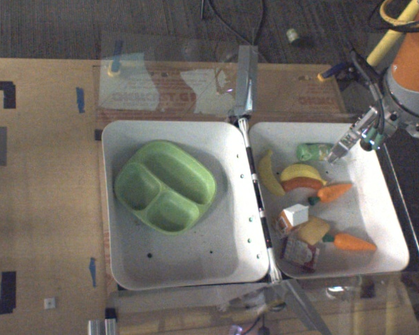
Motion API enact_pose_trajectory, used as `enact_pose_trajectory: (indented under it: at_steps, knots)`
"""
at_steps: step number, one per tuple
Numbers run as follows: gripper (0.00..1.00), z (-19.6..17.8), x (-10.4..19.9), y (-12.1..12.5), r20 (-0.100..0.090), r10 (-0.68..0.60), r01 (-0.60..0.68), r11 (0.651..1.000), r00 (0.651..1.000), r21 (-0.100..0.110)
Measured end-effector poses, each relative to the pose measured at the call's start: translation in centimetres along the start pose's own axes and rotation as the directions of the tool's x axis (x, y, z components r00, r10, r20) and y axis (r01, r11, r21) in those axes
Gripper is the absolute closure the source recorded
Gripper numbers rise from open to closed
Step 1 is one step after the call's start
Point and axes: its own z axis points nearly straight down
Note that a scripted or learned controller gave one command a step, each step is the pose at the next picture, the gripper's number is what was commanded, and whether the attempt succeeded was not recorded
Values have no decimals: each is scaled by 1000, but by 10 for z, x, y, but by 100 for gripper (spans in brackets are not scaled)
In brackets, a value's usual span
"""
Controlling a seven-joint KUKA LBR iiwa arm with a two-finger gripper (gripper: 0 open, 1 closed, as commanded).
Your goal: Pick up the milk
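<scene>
The milk (pixel 294 217) is a small white carton with an orange side, lying in the right bin (pixel 384 208) near its left wall, just below the middle. My gripper (pixel 339 152) hangs over the bin's far part, slanting down to the left from the arm's grey wrist (pixel 398 114). Its tip is right beside a green packet (pixel 313 151). It is well above and to the right of the milk, with nothing visibly held.
Around the milk lie a banana (pixel 268 173), a yellow fruit (pixel 302 172), two carrots (pixel 333 192) (pixel 353 242), a tan block (pixel 313 230) and a red packet (pixel 301 252). The left bin (pixel 126 257) holds a green divided plate (pixel 165 185).
</scene>
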Motion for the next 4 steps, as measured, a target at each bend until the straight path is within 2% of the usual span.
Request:
enact_pose_trajectory:
  at_steps: [1, 2, 3, 4]
  knots:
    - [100, 88, -4, 21, -3, 149, -149, 989, 989, 2]
    - [100, 77, -5, 21, 0, 150, -150, 989, 989, -2]
    - [100, 3, -102, 38, 3, -54, 54, 999, 999, -1]
    - [100, -112, -134, -16, 1, -61, 61, 998, 998, 0]
